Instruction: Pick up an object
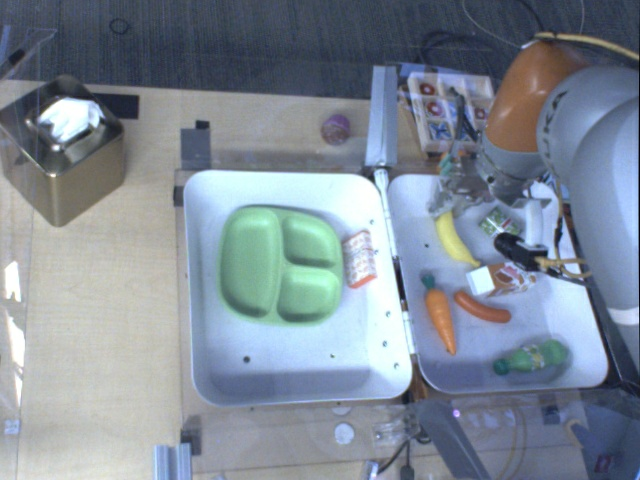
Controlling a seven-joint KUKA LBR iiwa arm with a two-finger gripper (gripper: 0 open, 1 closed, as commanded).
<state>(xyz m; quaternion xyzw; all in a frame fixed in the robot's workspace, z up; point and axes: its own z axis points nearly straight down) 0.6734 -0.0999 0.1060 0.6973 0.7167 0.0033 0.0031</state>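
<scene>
Arm comes in from the right, orange band up top, gripper [452, 190] sitting low over the far-left corner of the right bin [590, 368]. Can't tell the finger state from this angle, the metal parts blur together. Nothing visibly held.

Right bin contents:
- banana [455, 239], just near of the gripper, tilted, far end close to the gripper tip; contact unclear
- carrot [441, 317], left side of the bin, green top pointing far, tip pointing near
- sausage [483, 307], just right of the carrot, lying at a slant
- small white block [479, 280] between banana and sausage, right next to a small carton [515, 278]
- green bottle-like toy [530, 358] on its side in the near-right corner
- small green-labelled item [496, 224] under the wrist, too blurred to name

Left bin [230, 368]:
- green divided plate [280, 264], three compartments, roughly centred
- small red-and-white packet [359, 259] touching the plate's right edge

On the bench [100, 348]: brass-coloured box [62, 158] with white stuffing at far left, small purple ball [336, 128] beyond the left bin, printed cards [440, 103] beyond the right bin.
</scene>
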